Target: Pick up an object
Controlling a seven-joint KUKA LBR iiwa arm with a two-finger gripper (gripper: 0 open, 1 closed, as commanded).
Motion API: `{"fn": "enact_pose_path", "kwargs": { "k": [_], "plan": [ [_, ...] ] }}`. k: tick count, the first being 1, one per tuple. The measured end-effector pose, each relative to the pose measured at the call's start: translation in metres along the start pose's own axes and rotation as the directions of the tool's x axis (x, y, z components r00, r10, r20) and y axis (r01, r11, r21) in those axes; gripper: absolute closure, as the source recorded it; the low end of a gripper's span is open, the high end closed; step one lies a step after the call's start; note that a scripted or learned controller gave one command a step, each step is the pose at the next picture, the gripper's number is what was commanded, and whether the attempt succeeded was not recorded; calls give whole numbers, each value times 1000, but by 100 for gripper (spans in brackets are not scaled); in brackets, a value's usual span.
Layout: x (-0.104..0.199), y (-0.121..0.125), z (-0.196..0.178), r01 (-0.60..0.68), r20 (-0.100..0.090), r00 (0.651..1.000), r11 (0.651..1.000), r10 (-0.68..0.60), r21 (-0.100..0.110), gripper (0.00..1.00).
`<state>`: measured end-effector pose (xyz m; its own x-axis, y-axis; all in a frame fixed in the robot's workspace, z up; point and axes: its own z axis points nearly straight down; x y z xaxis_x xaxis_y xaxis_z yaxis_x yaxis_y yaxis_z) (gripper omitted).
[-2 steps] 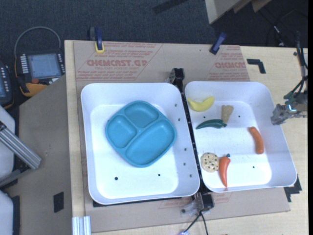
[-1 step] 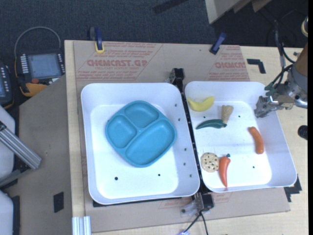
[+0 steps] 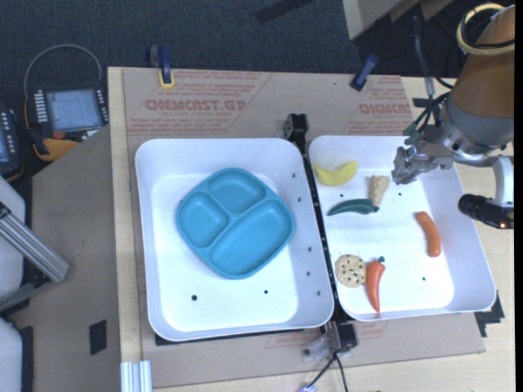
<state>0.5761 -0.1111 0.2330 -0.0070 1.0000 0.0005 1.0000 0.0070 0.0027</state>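
The right bin (image 3: 466, 288) holds several toy foods: a yellow banana (image 3: 337, 172), a tan bread piece (image 3: 377, 189), a dark green pepper (image 3: 353, 207), an orange sausage (image 3: 428, 233), a round cookie (image 3: 350, 270) and an orange carrot (image 3: 374, 283). My gripper (image 3: 404, 171) hangs over the bin's upper right part, just right of the bread piece. Nothing shows between its fingers.
The left bin (image 3: 163, 300) holds a blue divided plate (image 3: 235, 221). A black clamp (image 3: 296, 126) sits at the top of the gap between the bins. The arm's orange band (image 3: 488, 51) and cables rise at the upper right. A teach pendant (image 3: 69, 110) lies off the bench at left.
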Motion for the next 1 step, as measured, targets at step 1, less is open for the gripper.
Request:
{"fn": "enact_pose_path", "kwargs": {
  "k": [1],
  "plan": [
    [52,13,13,-1,-2,1000,1000,1,4,100]
  ]
}}
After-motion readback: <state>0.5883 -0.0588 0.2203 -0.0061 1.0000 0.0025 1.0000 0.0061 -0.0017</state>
